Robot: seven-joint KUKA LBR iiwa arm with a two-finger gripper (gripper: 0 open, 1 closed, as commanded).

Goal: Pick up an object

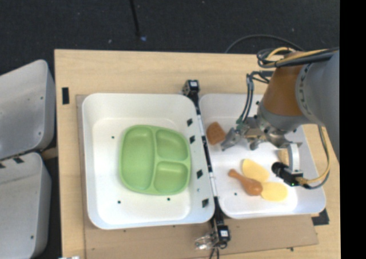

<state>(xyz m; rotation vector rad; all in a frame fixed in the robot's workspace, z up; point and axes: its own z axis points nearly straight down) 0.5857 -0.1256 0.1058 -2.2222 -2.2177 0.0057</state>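
Observation:
The right bin (pixel 229 206) holds a brown round cookie-like piece (pixel 215 133) near its left wall, a brown drumstick (pixel 246 182), and two yellow pieces (pixel 254 168) (pixel 274 191) toward the front. My gripper (pixel 240 140) hangs over the middle of this bin, just right of the brown round piece and above the yellow pieces. Its grey fingers spread apart, open, with nothing between them.
The left bin (pixel 97 138) carries a green divided plate (pixel 155 159). A clamp (pixel 191 87) sits at the top of the ridge between the bins, another (pixel 219 232) at the bottom. Cables loop behind the arm at the right.

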